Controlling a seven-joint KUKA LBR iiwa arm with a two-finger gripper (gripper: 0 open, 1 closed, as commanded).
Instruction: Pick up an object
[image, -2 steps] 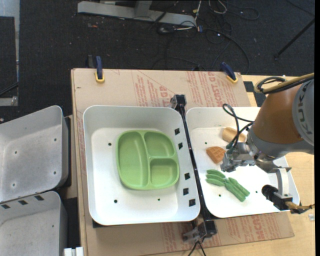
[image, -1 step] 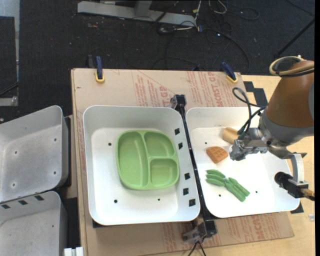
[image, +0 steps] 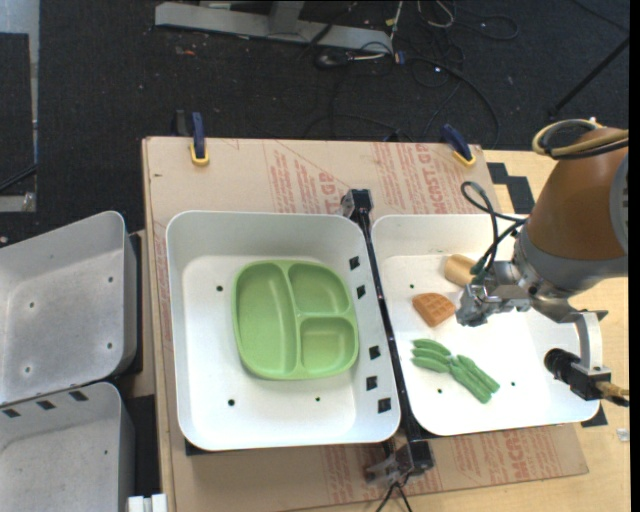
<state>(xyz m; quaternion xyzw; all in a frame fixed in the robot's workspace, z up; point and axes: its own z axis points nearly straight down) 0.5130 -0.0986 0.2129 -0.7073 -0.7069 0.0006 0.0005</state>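
Your gripper (image: 472, 312), its grip impossible to judge, hovers in the right bin (image: 520, 415) just beside the waffle piece (image: 434, 307), which looks light and stiff; take it across its flat edges.

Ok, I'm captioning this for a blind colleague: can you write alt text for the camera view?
A grey robot arm reaches from the right, its gripper over the right white bin, near an orange waffle-like toy, a tan cylinder and green bean pods. The left bin holds a green divided plate.
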